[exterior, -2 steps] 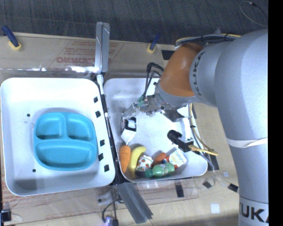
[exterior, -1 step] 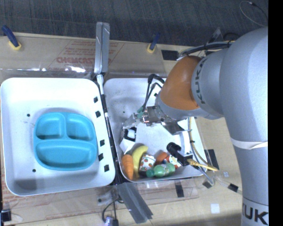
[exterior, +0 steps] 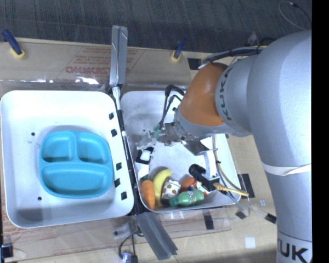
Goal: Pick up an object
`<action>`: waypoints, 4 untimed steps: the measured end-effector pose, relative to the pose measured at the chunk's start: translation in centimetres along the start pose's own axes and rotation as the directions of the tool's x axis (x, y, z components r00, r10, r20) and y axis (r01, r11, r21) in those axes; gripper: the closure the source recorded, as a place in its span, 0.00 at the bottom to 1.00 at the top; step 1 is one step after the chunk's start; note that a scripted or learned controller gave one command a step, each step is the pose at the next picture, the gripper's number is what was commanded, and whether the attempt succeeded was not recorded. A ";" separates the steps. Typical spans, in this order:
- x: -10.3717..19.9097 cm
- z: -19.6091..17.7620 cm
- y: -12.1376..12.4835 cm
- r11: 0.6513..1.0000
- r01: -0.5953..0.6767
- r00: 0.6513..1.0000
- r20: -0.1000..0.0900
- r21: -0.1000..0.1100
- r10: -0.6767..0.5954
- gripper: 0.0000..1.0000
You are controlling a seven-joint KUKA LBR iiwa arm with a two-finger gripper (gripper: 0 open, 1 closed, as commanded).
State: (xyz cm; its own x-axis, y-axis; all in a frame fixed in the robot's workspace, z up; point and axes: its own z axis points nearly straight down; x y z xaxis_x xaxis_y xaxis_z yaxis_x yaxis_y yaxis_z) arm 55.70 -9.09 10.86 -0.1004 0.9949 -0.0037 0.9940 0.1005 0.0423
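The right bin (exterior: 140, 106) holds a heap of toy food at its near edge: a yellow banana (exterior: 162, 178), an orange carrot (exterior: 147, 193), a small white patterned cup (exterior: 171, 190), a green vegetable (exterior: 186, 199) and a reddish piece (exterior: 187, 182). My gripper (exterior: 146, 153) reaches in from the right and hangs low over the bin's left side, just above and behind the banana. The wrist hides much of the bin's middle. I see nothing between the fingers.
The left bin (exterior: 22, 114) holds a blue divided plate (exterior: 75, 164) at its middle. A raised wall (exterior: 122, 147) separates the two bins. Blue clamps (exterior: 13, 44) sit on the bench's far edge.
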 end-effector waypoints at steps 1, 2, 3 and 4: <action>-1.7 1.5 -4.9 0.964 0.262 0.965 -0.017 0.042 -0.262 0.00; -1.6 0.4 -4.6 0.963 0.268 0.963 -0.017 0.037 -0.268 1.00; 5.3 -8.5 -3.3 0.980 0.194 0.981 -0.013 0.042 -0.193 1.00; 5.2 -8.5 -3.3 0.980 0.193 0.981 -0.013 0.042 -0.193 0.00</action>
State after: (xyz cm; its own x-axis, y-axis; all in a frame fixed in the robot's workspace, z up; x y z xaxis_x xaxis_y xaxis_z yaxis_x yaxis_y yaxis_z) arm 51.52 -4.22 19.16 -0.2907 0.9568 0.0008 0.9568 0.2907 -0.0017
